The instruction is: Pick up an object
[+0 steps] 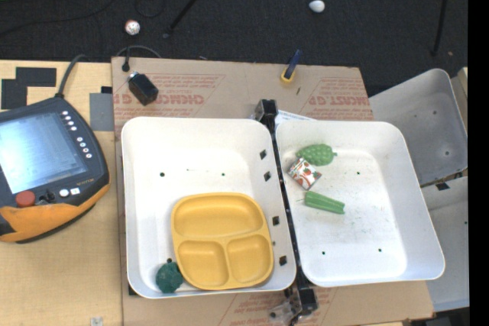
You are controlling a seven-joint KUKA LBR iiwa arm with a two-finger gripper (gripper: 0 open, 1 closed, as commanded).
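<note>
Lettering in red runs upside down across the cardboard (229, 91) under the bins; we cannot read it surely. In the right bin (382, 256) we see a red-and-white carton (305, 174) touching a knobbly green toy (318, 155), with a green stick (324, 202) just below. We cannot tell the gripper's state.
</note>
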